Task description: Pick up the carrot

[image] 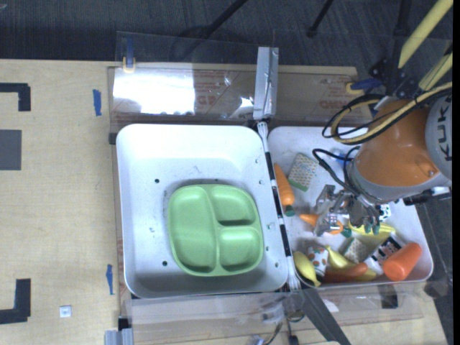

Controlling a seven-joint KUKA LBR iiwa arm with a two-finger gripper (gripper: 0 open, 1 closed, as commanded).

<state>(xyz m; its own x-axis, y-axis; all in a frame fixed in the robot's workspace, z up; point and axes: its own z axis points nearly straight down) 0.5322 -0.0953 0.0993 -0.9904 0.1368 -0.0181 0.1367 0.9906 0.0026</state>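
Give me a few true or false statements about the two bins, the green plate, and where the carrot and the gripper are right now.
1. The green plate lies in the left bin. True.
2. The carrot is on the green plate. False: it lies in the right bin, by the wall between the bins.
3. The gripper is over the right bin. True.
4. A banana lies in the left bin. False: it is in the right bin.
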